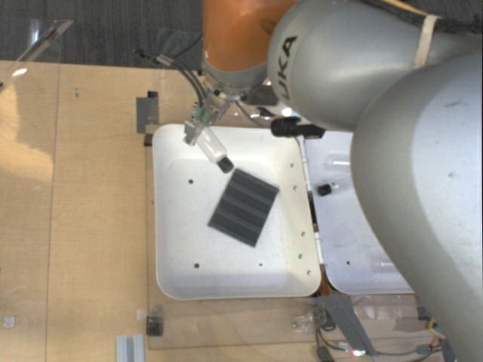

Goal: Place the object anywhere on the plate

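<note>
Hanging over the upper left corner of the left bin (170,277), the tool (205,136) points down and toward frame centre, its slim translucent body ending in a small dark tip just above the plate (244,207) — a dark, ribbed, rectangular slab lying tilted in the middle of that bin. Whether the tool is spread or pressed together cannot be told from this view, and nothing can be made out between its ends. The only loose candidate for the object is a small dark piece (324,190) near the left wall of the right bin (343,277), well apart from the plate; its identity is uncertain.

To do the step well, the arm (355,59) would likely need to travel right across the divider, descend squarely over that small piece, and close centred on it — a light, tiny thing may skid off a glancing pinch. Lifting clear of the bin wall before carrying back matters too.
</note>
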Available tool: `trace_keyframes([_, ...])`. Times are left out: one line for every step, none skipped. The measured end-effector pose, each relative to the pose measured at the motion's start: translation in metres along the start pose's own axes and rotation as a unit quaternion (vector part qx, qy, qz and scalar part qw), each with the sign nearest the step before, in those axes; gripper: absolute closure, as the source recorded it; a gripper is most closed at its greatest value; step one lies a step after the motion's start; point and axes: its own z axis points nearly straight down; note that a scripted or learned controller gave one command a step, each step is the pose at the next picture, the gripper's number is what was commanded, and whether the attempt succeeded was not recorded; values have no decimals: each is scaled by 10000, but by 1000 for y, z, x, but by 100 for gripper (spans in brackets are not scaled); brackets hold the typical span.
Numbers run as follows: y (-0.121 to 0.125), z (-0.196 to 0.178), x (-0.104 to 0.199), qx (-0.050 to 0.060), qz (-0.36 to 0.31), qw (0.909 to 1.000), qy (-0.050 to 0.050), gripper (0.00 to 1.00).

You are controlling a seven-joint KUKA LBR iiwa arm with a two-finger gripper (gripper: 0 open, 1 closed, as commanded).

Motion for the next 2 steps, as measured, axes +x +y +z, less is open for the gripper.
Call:
trace_keyframes([10, -26, 16, -7, -1604, 9871, -2, 100])
trace_keyframes([11, -50, 15, -6, -1497, 9887, -1, 100])
